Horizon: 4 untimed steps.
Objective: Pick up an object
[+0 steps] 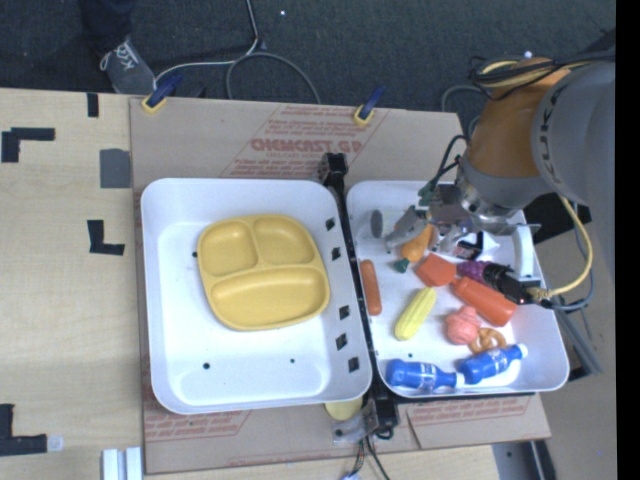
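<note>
My gripper (412, 230) is down in the right bin (556, 366), at its upper middle, among the toys. A small orange piece (421, 238) lies right at its tip; whether it is gripped does not show. Just below are an orange-red block (436, 269), a small green bit (400, 265) and a purple piece (470, 268). Further down lie a yellow corn cob (414, 312), a sausage (371, 286), a red-orange bottle (486, 299), a pink toy (462, 325), a pretzel (489, 340) and two blue bottles (420, 375) (490, 364).
The left bin (170, 368) holds a yellow divided plate (265, 270). A black-clipped divider (345, 268) runs between the bins. The arm's orange band (505, 133) and grey body hang over the right bin's upper right corner, with cables (575, 268) along its right side.
</note>
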Motion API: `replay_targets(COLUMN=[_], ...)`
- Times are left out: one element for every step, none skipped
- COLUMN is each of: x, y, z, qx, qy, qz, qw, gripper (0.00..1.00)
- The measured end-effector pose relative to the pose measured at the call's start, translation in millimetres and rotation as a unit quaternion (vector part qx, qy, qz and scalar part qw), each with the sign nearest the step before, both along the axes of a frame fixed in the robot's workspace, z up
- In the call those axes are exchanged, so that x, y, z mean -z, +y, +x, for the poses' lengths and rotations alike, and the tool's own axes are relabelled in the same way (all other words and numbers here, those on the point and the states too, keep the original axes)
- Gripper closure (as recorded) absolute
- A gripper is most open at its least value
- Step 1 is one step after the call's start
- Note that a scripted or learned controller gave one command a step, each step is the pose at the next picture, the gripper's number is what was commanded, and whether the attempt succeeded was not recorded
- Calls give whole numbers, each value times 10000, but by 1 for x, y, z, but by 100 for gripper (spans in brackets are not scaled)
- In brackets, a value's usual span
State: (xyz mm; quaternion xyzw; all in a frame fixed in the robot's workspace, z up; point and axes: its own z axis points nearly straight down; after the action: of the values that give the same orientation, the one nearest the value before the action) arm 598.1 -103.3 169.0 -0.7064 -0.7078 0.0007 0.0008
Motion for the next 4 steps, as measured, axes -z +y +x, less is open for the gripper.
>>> replay_targets(x=[88,-33,89,87], y=[-42,-108,-52,-43], z=[16,5,17,58], qx=[11,30,-14,8], qy=[-12,-56,-19,329], qz=[-8,-33,-12,-40], qw=[10000,10000,10000,9995], gripper=[0,0,0,0])
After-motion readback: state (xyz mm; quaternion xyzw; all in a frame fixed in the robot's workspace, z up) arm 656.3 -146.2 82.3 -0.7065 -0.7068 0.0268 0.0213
